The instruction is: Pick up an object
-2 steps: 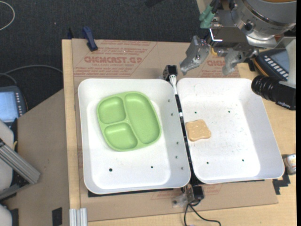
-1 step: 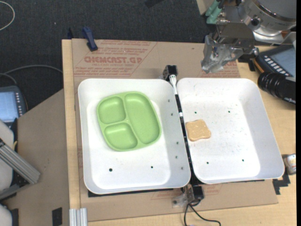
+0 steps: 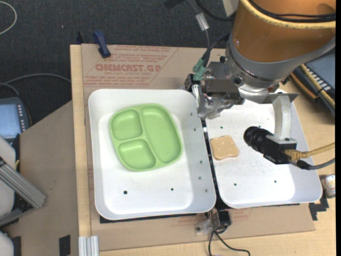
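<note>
A green divided plate [image 3: 146, 137] lies in the left bin [image 3: 101, 159]. The gripper [image 3: 209, 111] hangs over the seam between the bins; its grip cannot be told. A toast slice [image 3: 224, 147] lies in the right bin [image 3: 266, 188], just below.

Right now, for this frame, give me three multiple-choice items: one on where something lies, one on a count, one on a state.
1. Where does the toast slice lie?
A. In the right bin, near its left wall
B. On the green plate
C. On the cardboard outside the bins

2. How many compartments does the green plate have?
A. Two
B. Three
C. Five

3. How does the green plate sit?
A. Tipped on its edge
B. Upside down
C. Flat, hollows up, in the left bin

Answers:
1 A: the slice rests on the right bin's floor beside the dividing walls.
2 B: two small hollows and one long one show.
3 C: its hollows face the camera.
</note>
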### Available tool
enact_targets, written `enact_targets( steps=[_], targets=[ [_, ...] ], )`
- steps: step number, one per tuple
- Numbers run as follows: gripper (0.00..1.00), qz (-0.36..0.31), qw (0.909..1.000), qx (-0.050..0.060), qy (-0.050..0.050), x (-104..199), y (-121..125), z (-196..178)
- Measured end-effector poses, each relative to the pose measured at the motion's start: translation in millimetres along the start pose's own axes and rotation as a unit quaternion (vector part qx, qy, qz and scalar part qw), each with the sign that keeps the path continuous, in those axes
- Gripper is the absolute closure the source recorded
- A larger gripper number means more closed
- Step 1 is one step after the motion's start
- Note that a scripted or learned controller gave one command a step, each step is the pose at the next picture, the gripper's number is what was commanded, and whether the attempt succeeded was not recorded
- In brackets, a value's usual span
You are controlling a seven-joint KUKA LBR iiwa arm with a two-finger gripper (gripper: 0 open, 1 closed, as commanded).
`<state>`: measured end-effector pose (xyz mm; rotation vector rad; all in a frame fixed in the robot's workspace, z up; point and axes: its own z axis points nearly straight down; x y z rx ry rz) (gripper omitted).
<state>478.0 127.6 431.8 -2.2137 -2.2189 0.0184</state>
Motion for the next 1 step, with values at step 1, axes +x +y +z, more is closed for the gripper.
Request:
enact_targets(
  steps=[1],
  targets=[
    [1.0,0.001,1.0,-0.008,0.002,-1.0,1.6,-17.5]
  ],
)
